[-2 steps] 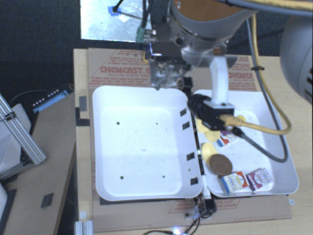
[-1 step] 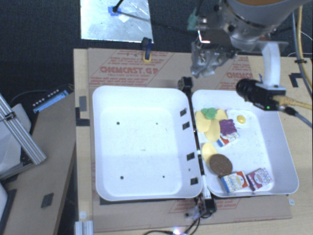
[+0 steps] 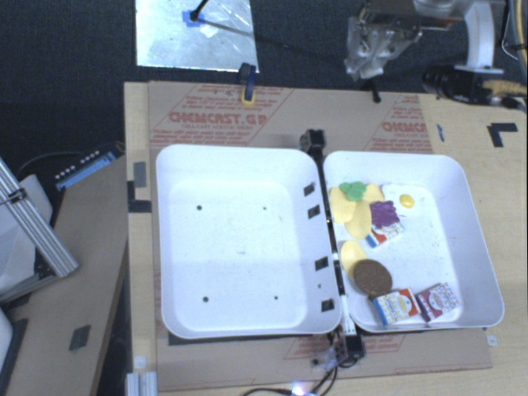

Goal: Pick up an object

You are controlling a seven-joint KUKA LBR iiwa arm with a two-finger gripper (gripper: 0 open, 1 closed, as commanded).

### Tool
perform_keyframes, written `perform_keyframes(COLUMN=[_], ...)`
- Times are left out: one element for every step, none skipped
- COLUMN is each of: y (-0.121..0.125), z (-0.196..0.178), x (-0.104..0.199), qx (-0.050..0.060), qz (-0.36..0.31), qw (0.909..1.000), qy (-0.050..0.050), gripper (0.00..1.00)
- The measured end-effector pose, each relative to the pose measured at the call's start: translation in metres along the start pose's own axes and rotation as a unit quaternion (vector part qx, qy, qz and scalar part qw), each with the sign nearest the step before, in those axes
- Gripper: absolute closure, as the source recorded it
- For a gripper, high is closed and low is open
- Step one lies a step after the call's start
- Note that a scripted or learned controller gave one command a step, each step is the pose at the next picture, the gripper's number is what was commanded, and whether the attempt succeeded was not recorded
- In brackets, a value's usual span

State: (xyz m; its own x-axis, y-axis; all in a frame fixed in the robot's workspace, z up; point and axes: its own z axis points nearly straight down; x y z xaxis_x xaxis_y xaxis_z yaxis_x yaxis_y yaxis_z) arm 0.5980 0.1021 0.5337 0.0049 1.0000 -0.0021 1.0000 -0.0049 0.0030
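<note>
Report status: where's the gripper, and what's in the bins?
Gripper high above the bench's far edge, away from both bins. Right bin holds the items: brown disc, purple piece, two small cartons. Nothing blocking them.

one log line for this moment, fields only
arm: above bench, beyond bins | gripper: nothing seen held | right bin: brown disc, purple piece, cartons | pick: not begun

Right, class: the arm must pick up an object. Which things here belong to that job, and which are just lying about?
Job:
gripper, above the bench
right bin
brown disc
purple piece
green piece
two small cartons

Lying about:
left bin
cardboard sheet
foil square
</note>
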Motion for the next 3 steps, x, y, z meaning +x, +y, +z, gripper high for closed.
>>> perform_keyframes(y=[-0.033, 0.052, -0.048], z=[0.131, 0.089, 0.289], x=[0.085, 0.094, 0.134], qx=[0.008, -0.003, 0.011], qz=[-0.008, -0.004, -0.006], qw=[0.9999, 1.0, 0.9999], qy=[0.001, 0.002, -0.001], gripper=[1.0, 1.0, 1.0])
